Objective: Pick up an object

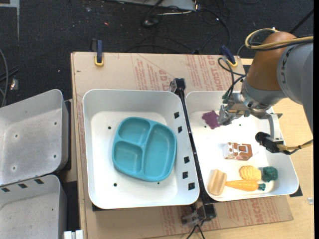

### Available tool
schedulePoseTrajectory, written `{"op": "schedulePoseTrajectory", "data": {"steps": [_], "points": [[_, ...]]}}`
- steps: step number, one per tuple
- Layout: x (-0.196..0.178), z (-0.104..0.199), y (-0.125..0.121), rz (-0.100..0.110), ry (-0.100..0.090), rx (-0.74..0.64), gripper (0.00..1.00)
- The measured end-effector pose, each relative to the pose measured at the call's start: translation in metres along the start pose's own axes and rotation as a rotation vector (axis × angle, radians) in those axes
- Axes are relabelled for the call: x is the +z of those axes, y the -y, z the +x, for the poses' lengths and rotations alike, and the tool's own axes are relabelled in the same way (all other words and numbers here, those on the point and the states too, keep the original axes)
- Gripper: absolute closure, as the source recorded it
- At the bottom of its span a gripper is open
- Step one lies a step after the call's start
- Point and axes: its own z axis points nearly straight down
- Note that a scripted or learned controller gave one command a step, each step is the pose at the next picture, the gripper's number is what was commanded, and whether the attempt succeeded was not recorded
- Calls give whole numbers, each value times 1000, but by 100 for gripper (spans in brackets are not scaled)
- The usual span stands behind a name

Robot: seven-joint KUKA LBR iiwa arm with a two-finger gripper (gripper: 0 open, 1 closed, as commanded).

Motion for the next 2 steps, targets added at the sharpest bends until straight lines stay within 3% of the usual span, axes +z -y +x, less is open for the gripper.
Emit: {"op": "schedulePoseTrajectory", "data": {"steps": [2], "points": [[-118,3,-7,-2,1,-1,100]]}}
